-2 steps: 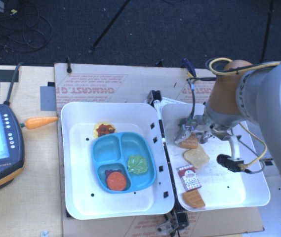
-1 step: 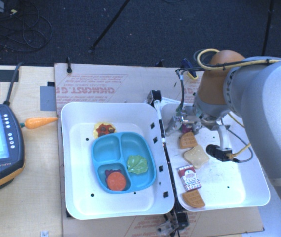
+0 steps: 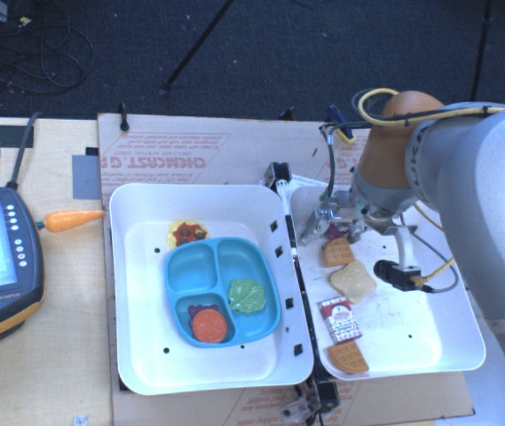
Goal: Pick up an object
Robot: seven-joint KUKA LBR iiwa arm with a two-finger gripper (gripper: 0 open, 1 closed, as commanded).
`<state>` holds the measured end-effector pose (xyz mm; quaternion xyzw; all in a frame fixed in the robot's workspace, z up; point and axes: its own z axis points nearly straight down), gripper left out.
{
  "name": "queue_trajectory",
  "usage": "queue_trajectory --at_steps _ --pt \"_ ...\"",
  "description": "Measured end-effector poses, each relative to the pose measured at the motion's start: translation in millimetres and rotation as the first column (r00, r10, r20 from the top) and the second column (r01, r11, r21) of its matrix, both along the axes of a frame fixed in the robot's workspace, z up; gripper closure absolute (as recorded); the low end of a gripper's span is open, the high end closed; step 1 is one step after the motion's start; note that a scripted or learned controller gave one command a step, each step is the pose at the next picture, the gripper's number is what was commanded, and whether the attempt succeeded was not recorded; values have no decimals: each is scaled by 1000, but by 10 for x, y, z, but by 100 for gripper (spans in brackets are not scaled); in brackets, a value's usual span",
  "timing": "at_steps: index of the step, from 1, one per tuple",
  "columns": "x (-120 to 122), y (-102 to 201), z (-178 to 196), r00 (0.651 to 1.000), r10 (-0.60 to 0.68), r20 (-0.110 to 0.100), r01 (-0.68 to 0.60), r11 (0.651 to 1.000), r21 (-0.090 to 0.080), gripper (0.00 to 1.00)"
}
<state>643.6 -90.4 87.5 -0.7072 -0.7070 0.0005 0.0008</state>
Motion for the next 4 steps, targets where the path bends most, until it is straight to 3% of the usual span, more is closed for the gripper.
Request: queue_trajectory --at_steps 1,2,3,4 --pt "-10 -2 92 1000 0 -6 0 1000 1 100" --pt "-5 -2 93 1000 1 -3 -1 1000 1 0" --pt "-3 -307 -3 1000 -2 0 2 1000 -2 0" --pt "-354 -156 -4 1000 -2 -4 2 1000 1 0"
